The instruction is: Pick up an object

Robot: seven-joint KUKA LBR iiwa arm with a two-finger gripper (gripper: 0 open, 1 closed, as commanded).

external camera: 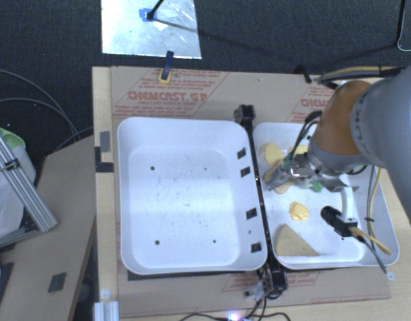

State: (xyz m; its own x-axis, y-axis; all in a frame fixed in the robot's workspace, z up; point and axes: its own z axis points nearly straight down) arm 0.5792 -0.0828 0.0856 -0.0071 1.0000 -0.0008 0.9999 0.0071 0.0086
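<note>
Camera view puts your gripper low at the right bin's left wall beside a yellow piece (finger state: cannot tell), so you're mid-reach; next, confirm a pinch.

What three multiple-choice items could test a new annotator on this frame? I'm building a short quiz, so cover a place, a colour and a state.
1. Where is the end effector?
A. Over the left bin
B. Over the right bin, near its left wall
C. Off the bench

2. What colour is the wedge-shaped piece at the right bin's near edge?
A. Tan
B. Blue
C. Red

3. How does the small yellow lump lie?
A. Stacked on the wedge
B. In the left bin
C. Apart on the right bin's floor

Key: 1 B, it sits beside the divider over the right bin. 2 A, the wedge is pale tan. 3 C, white floor shows all round it.
</note>
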